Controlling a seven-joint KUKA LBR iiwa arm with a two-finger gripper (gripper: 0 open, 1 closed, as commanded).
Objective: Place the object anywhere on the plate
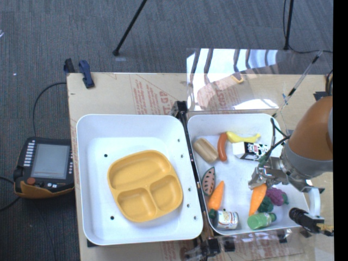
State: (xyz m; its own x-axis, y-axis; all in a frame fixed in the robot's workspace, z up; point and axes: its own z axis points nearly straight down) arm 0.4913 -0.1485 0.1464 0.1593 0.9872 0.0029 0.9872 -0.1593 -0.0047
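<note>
A yellow three-compartment plate lies in the left white bin, with nothing on it. My gripper hangs low over the right bin, in its right half. Directly below it an orange carrot lies lengthwise, its upper end meeting the gripper's tip. The view leaves unclear whether the carrot is gripped. A second carrot lies to the left, beside a watermelon slice.
Also in the right bin are a bread roll, a sausage, a banana, a black-and-white carton, purple grapes, a green bottle and a small jar. A teach pendant lies left of the bench.
</note>
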